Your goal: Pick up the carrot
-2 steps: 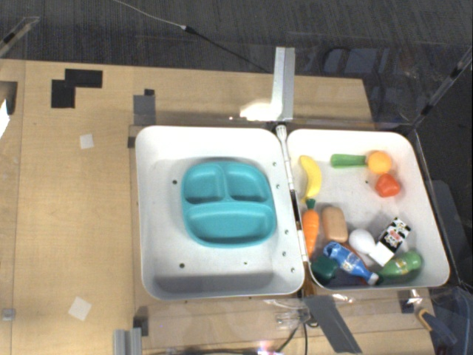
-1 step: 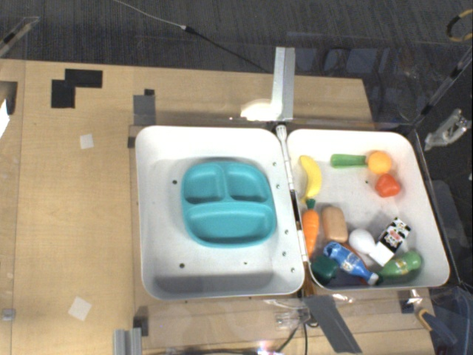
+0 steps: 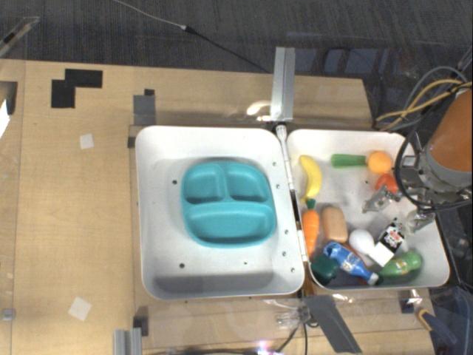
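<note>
The carrot point(image 3: 310, 229) is orange and lies lengthwise by the left wall of the right bin point(image 3: 440, 251). It sits between a yellow banana point(image 3: 310, 174) behind it and a blue bottle point(image 3: 346, 262) in front, touching a tan bread roll point(image 3: 333, 222) on its right. My gripper point(image 3: 399, 210) hangs over the right half of that bin, well to the right of the carrot. Its fingers stand open and spread, with nothing held between them. A small red-orange piece point(image 3: 389, 186) shows just behind the left finger.
The right bin also holds a green cucumber point(image 3: 347, 160), an orange point(image 3: 380, 161), a white egg point(image 3: 361, 239), a small black-and-white carton point(image 3: 392, 236) and a green bottle point(image 3: 400, 263). The left bin point(image 3: 159, 198) holds a teal divided plate point(image 3: 225, 202).
</note>
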